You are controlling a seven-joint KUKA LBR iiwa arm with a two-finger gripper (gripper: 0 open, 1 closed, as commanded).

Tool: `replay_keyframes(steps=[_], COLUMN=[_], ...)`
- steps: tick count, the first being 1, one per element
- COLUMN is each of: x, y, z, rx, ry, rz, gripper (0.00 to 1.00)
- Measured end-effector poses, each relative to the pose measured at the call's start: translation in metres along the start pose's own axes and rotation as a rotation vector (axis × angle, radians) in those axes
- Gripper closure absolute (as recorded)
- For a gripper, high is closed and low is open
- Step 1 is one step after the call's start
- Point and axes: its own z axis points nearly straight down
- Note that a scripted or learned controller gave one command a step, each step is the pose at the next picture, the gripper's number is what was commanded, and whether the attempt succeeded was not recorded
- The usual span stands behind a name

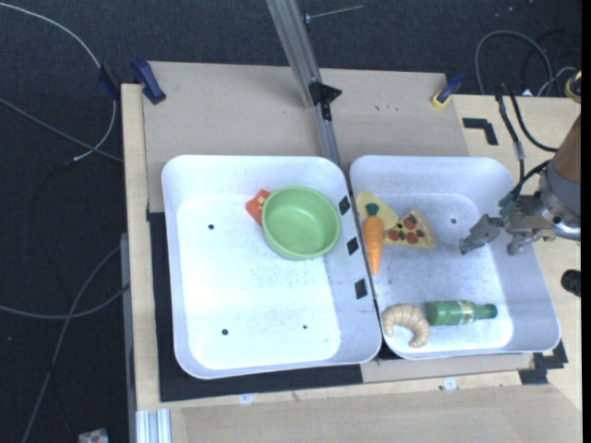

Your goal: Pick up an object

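My gripper (pixel 497 236) hangs over the right side of the right bin (pixel 531 289), open, with nothing between its fingers. To its left lie a pizza slice (pixel 411 232), an orange carrot (pixel 372 240) and a pale yellow piece (pixel 368 202) by the bin's left wall. At the bin's front lie a green bottle (pixel 459 314) on its side and a tan croissant (pixel 408 325). In the left bin (pixel 240 330) a green bowl (pixel 300 221) stands upright, with a small orange-red thing (pixel 256 207) partly hidden behind its left rim.
A grey metal bar (pixel 295 40) slants down from the top to the gap between the bins. Blue and yellow clamps (pixel 148 81) sit at the bench's far corners. Black cables (pixel 512 127) run behind the arm at the right.
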Motion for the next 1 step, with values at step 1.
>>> replay_keyframes(steps=[1], x=[0.0074], y=[-0.0087], z=[0.0559], rx=[-0.001], ry=[0.001], rz=[-0.001], gripper=[0.0])
